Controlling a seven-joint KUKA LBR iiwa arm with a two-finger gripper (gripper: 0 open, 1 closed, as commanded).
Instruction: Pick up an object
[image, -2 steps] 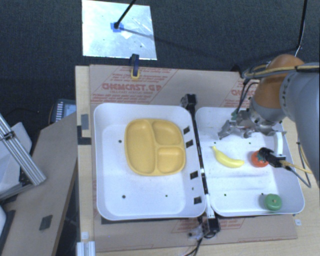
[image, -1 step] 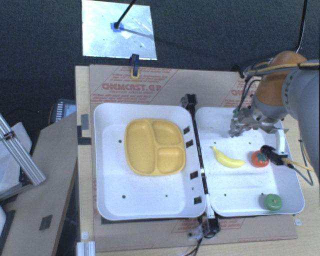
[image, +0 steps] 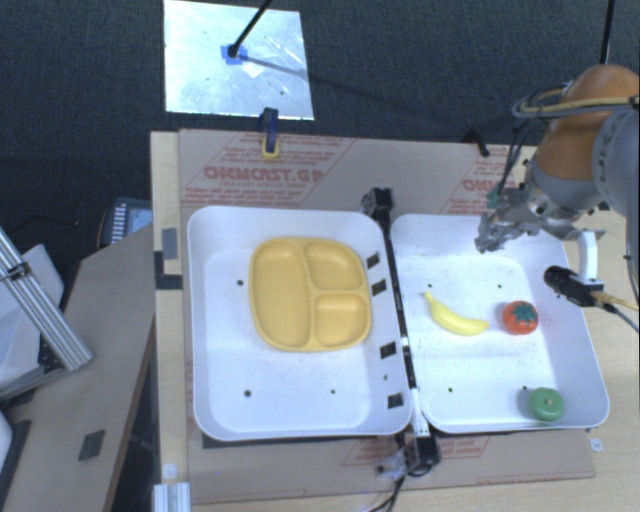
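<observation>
Over the far edge of the right bin (image: 590, 395) hangs the gripper (image: 490, 238), carried by the arm (image: 585, 140) that reaches in from the right; its tip sits above the bin's back rim, near the far corner, and from where I stand I cannot tell how the tool is set, wide or narrow, since the tip is small and dark against the rim. Nothing is seen in its grasp. Candidates for the pick all lie in this bin: a banana (image: 456, 317) near the middle, lying flat and slanted, a tomato (image: 519, 317) just beside it toward the right, the two close but apart, and a green piece (image: 545, 403) in the near right corner, well apart from both. Left bin (image: 215, 400) holds a yellow tray (image: 307, 293) with three compartments, nothing in them. Judgement on the step: approach, before any descent; the tool is high at the back of the bin and well apart from all three objects, so no pick has begun. Next move, as I read it, calls for choosing one object, travelling toward the near side until the tool is over it, then coming down. Banana looks the nearest; its long axis runs slantwise, so the wrist would need turning to close across the narrow width. Tomato is round and may roll out if nipped off-centre. Its nearness to the banana leaves little room on that side.
</observation>
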